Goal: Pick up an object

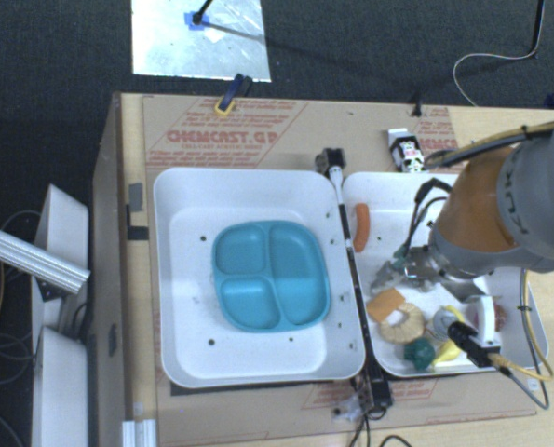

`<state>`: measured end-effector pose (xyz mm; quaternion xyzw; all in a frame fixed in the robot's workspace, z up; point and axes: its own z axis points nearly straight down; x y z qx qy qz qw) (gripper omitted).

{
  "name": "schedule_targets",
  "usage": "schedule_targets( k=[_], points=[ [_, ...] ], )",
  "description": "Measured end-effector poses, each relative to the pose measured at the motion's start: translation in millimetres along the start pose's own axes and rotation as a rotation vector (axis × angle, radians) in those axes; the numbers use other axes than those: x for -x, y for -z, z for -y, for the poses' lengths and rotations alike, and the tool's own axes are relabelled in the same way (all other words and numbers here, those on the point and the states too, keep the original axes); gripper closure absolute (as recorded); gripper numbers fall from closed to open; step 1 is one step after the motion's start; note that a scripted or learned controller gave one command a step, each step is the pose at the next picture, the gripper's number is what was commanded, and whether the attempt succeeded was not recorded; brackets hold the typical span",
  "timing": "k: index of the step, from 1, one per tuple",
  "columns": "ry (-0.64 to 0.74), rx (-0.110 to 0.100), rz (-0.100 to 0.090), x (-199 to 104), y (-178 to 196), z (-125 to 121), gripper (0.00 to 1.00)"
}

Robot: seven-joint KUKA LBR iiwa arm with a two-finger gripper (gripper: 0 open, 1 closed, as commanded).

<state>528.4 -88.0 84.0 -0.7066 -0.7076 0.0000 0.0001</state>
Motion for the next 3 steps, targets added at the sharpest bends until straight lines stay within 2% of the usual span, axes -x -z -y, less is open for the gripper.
schedule_targets(
  k=[1, 2, 3],
  points=[
    [0.002, 0.003, 0.001, 33.3, 0.9, -57.2, 0.0],
    [0.002, 0.003, 0.003, -2.2, 1.3, -111.1, 0.0],
    [0.001, -0.029, 0.011, 3.9, -2.3, -133.5, 0.0]
  ],
)
